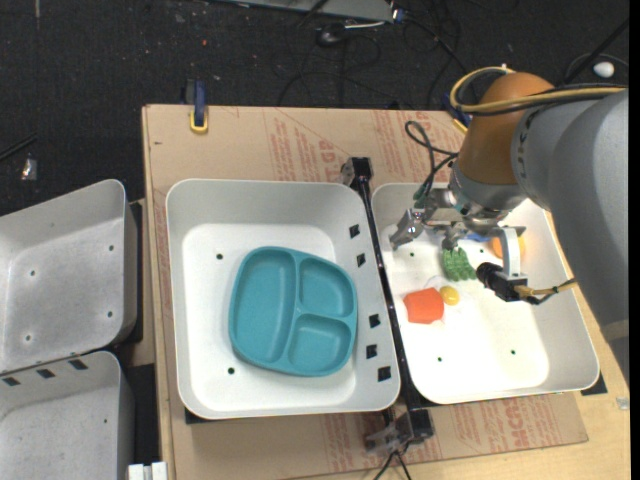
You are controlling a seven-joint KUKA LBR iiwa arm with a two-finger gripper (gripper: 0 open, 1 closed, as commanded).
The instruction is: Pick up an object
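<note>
Camera view: the grey arm (560,158) reaches in from the right over the right-hand white bin (520,368), its gripper (452,230) low above the bin's upper part; whether it is wide or narrow, I cannot tell. A green object (458,264) lies just below the gripper, with a small yellow piece (450,294) and an orange block (424,306) close by. The left bin (200,218) holds a teal divided plate (293,311) on the cardboard-topped surface (260,138).
</note>
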